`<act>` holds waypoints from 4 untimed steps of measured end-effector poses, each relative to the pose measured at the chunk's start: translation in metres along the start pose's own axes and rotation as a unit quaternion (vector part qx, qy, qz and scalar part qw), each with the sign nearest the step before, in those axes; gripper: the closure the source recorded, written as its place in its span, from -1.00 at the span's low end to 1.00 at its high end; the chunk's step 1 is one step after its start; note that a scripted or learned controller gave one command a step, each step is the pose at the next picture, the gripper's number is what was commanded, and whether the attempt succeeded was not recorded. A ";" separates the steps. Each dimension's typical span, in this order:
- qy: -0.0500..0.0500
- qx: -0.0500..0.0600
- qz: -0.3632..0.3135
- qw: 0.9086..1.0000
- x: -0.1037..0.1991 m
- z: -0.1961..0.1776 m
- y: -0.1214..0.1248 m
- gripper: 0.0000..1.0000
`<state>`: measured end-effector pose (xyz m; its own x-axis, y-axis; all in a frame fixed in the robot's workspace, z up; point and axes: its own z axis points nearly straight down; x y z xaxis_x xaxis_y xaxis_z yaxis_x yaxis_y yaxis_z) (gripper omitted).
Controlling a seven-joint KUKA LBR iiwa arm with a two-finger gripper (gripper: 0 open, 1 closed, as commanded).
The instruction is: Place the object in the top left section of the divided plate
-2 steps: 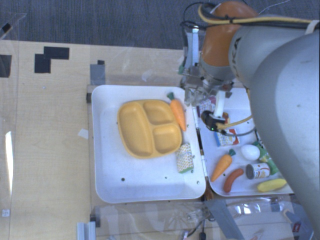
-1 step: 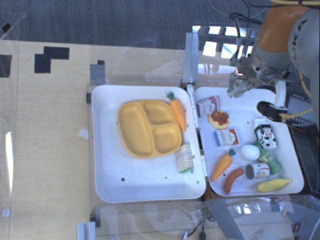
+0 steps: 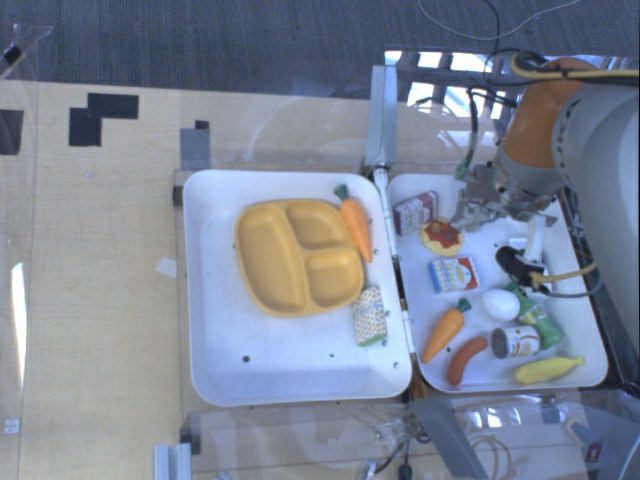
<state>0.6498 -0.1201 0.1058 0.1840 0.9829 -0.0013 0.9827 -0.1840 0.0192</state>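
Grey arm (image 3: pixel 590 138) reaches in, pincer (image 3: pixel 478 213) pointing down.

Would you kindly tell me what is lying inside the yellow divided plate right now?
All the sections of the divided plate look bare. A carrot lies along its right rim, covering a sliver there.

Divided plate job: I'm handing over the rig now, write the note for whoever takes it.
Tool: over the right bin's top, just above the small pizza toy; grip state unclear.
Divided plate: in the left bin, all sections bare.
Carrot leans on the plate's right rim; a patterned pouch lies by its lower right corner.
Done: nothing placed.
Left: pick an object and set it in the top left section.
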 end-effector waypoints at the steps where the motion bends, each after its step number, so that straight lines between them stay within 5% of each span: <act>1: 0.000 -0.004 -0.049 0.999 -0.043 0.009 0.025 1.00; 2: 0.004 0.006 0.045 0.999 -0.076 0.017 -0.029 1.00; 3: 0.004 0.005 0.065 0.998 -0.089 0.015 -0.095 1.00; 4: 0.000 0.000 -0.020 1.000 -0.093 0.013 -0.142 1.00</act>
<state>0.4935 -0.1857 0.0899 0.1455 0.9894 -0.0017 0.9892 -0.1455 0.0185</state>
